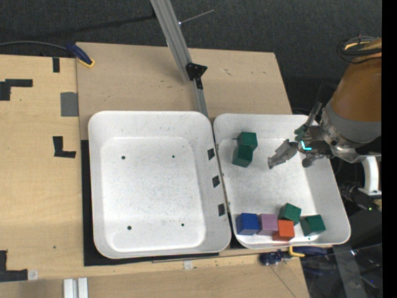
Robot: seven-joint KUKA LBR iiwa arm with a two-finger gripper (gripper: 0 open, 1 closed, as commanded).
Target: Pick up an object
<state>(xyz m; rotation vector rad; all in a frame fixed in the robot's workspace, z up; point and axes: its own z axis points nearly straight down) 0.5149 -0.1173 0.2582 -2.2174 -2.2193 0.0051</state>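
- Camera view: I see my grey two-finger jaws [280, 154] at centre right of the frame, hanging over the right-hand shallow white bin [322, 185], reaching in from the right under the orange-banded wrist.
- The fingers point left and down; I cannot tell how far apart they stand, and I see nothing between them.
- A dark green block [244, 149], which looks like two cubes stacked, stands in the upper left of that bin, just left of the jaws and apart from them.
- Along the bin's lower edge sits a cluster: a blue cube [249, 223], a lilac cube [269, 222], an orange cube [285, 229], a green cube [289, 213] behind it, and another green cube [312, 224] rightmost.
- The left-hand white bin [149, 185] lies beside it on the wooden desk [37, 166].
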